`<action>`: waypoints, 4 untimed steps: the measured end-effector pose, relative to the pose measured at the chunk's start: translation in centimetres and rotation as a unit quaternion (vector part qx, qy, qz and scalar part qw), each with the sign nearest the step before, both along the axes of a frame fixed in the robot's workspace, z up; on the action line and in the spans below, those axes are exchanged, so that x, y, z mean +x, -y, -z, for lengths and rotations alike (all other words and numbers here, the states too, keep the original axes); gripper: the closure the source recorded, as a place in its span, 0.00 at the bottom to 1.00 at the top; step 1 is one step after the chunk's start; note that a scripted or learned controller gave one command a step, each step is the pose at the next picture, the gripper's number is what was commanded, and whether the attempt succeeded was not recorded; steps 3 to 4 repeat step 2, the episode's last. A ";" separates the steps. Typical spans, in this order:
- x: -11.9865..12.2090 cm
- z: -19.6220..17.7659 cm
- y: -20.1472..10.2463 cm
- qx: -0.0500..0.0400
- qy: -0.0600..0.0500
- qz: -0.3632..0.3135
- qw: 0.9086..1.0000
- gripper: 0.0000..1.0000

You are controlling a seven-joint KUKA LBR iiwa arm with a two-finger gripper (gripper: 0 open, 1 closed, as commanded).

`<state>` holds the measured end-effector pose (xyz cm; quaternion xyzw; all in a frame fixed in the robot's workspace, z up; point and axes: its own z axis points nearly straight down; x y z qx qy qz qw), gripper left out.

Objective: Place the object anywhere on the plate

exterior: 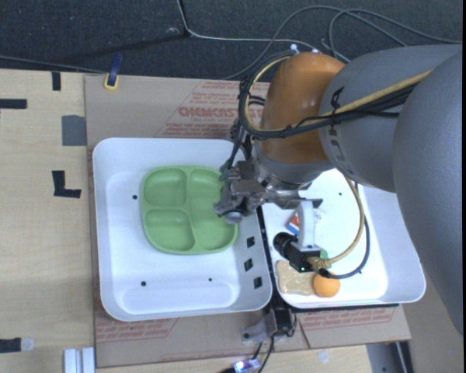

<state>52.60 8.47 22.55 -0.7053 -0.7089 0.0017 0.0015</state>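
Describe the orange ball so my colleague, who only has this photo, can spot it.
Look at the right white bin, beneath the arm. At its near edge the orange ball rests against a pale tan sponge; it alone there is round and bright orange.

My arm (404,107) looks like smooth grey painted metal w/ a glossy orange band (303,103). Plate (182,208) is matt green plastic; both bins (171,294) are smooth white plastic, slight sheen. Under them sits brown cardboard (140,111), matt, on a pale wood-look bench (23,231). The orange ball (325,285) looks smooth.
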 end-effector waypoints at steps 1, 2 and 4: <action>-1.8 -0.8 -5.1 0.000 0.001 0.000 1.000 1.00; -1.8 -0.7 -4.9 0.000 0.001 0.001 1.000 0.00; -1.8 -0.7 -4.9 0.000 0.001 0.001 1.000 0.00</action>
